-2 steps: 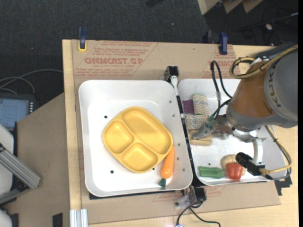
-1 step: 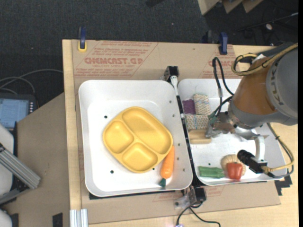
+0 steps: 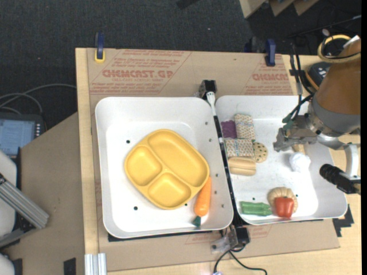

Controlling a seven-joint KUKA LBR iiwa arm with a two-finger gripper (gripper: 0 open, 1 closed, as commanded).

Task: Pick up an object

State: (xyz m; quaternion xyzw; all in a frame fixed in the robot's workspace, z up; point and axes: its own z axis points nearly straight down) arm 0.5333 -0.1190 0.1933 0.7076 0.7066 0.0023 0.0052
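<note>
A grey arm with an orange band is seen at the right edge of the frame, its two-finger gripper lowered over the right white bin; whether the claw is released or clenched cannot be told. A small white rounded object lies just below the gripper. Near this bin's left wall are found a purple block, two patterned woven pieces, a speckled round cookie and a tan bun-like roll. Toward the lower edge lie a green vegetable toy and a red pepper toy. In the left white bin rests a yellow compartmented plastic plate, with an orange carrot toy just beside its lower right rim.
</note>
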